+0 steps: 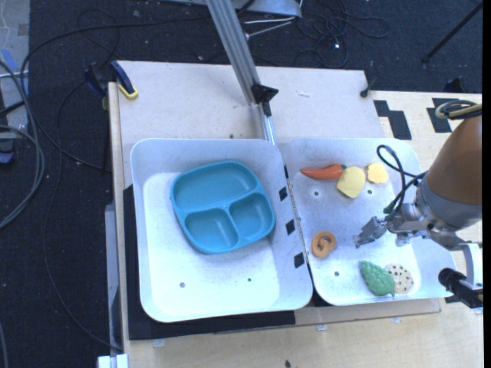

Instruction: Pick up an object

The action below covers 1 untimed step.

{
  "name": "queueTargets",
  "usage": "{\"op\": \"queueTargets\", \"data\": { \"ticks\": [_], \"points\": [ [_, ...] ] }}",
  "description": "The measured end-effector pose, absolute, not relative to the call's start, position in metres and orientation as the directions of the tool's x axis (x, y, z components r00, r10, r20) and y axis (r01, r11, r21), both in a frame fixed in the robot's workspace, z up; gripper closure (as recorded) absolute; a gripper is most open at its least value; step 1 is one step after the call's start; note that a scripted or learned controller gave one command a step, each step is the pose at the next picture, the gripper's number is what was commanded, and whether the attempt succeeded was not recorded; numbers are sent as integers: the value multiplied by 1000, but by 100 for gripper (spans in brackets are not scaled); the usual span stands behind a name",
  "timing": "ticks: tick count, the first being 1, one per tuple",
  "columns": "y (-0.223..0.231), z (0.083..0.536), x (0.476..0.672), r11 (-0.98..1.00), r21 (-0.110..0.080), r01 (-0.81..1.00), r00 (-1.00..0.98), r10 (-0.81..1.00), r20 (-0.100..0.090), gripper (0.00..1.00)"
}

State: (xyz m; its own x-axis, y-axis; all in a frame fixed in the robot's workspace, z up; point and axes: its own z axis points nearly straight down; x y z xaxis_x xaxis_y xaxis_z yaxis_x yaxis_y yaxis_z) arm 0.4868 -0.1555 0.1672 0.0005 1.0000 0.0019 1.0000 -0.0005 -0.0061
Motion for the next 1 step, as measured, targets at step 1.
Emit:
{"op": "queueTargets", "data": {
  "ticks": [1],
  "points": [
    [-164,114,481,-2,-6,1000,2,1000,1,0]
  ]
}}
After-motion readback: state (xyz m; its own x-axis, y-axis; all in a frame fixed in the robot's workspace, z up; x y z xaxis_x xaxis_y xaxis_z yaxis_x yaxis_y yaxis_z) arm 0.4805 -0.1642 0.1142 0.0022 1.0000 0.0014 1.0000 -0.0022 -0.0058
